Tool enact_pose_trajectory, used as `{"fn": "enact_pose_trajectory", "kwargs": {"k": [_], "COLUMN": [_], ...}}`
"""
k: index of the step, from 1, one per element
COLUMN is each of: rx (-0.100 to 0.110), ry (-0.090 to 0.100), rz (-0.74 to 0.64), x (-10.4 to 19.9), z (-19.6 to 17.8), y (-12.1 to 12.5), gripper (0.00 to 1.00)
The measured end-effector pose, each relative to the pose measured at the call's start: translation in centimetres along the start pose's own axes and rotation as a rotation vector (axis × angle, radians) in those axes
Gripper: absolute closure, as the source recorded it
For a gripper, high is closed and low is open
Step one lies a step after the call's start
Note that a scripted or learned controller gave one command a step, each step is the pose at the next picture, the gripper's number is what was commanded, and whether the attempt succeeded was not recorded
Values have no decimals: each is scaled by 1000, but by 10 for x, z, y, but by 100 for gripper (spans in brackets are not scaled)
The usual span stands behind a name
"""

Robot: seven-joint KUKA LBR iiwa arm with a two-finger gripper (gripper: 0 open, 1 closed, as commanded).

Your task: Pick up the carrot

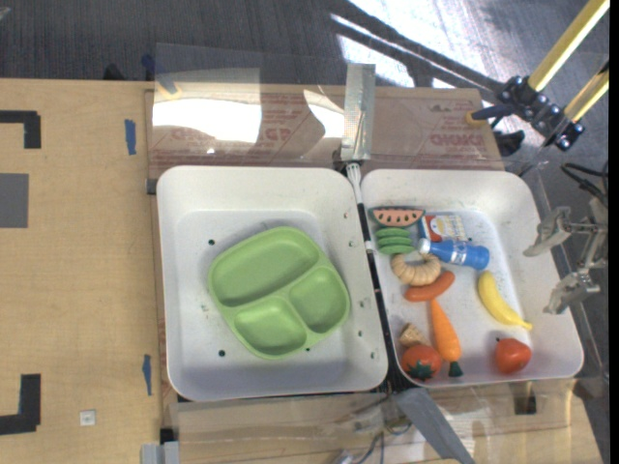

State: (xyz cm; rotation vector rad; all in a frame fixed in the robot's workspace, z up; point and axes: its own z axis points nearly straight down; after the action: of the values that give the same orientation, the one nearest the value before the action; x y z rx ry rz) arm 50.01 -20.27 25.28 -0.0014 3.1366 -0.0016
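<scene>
Your table (68,259) is a pale wood surface marked with black corner brackets and bits of blue tape, with dark carpeted floor (193,8) beyond its far edge. Two white bins sit side by side near the right end. The left bin (179,211) carries a green divided plate (279,291). The right bin (522,201) carries the toy food; you find the carrot (444,331) near its front edge, between a tomato (422,359) and a banana (500,300). The pincer (566,259) hangs at that bin's right rim, holding nothing; whether it is spread or closed, you cannot tell.
</scene>
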Motion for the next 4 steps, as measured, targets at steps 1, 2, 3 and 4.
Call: {"fn": "enact_pose_trajectory", "kwargs": {"k": [1, 2, 3, 4], "rx": [1, 2, -5, 0], "ry": [-6, -11, -7, 2], "rz": [-3, 134, 100, -1], "x": [8, -22, -13, 20], "z": [156, 162, 64, 67], "y": [69, 106, 216, 146], "gripper": [0, 0, 0, 0]}}
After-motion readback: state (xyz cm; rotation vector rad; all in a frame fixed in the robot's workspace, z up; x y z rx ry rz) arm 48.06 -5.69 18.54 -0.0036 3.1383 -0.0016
